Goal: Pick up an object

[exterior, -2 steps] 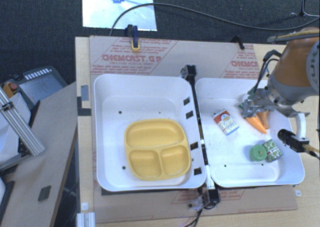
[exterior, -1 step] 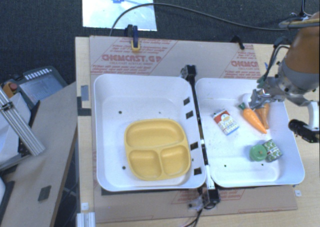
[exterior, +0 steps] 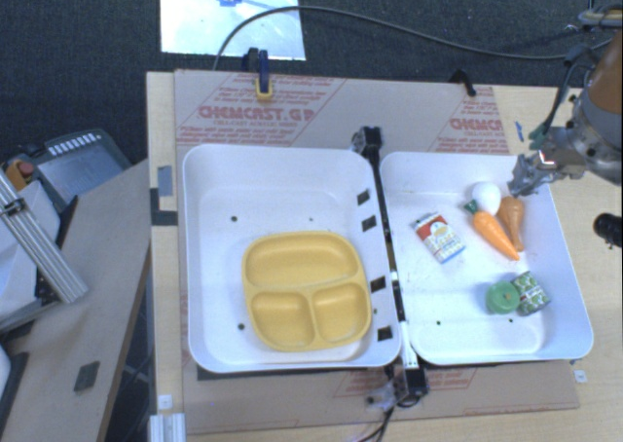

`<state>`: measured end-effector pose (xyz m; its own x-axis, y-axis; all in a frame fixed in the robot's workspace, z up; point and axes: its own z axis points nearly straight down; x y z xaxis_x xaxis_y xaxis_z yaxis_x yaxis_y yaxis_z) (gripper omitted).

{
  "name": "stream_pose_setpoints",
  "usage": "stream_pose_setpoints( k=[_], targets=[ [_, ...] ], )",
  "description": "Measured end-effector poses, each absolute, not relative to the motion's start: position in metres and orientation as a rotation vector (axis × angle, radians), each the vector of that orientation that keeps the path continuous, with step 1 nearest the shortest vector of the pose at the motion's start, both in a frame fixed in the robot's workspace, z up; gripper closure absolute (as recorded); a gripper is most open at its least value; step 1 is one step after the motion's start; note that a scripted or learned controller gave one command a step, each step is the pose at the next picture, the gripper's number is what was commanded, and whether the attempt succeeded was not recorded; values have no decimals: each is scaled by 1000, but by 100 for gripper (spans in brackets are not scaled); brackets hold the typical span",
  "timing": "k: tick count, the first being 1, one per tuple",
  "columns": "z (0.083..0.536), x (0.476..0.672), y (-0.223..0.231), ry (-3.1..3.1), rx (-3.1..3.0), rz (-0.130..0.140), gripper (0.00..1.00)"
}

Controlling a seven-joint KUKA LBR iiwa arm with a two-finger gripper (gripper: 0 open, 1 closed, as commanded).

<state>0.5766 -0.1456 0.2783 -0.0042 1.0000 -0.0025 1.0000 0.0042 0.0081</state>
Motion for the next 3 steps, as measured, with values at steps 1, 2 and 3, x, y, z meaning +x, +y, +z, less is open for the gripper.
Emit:
stream_pose_setpoints(
  k=[1,2,3],
  targets=[
    [292,578,-146,2224,2213,3,100],
    [292,587,-93,2231,2210,4,100],
    [271,591,-41,2232,2211,3,100]
  ],
)
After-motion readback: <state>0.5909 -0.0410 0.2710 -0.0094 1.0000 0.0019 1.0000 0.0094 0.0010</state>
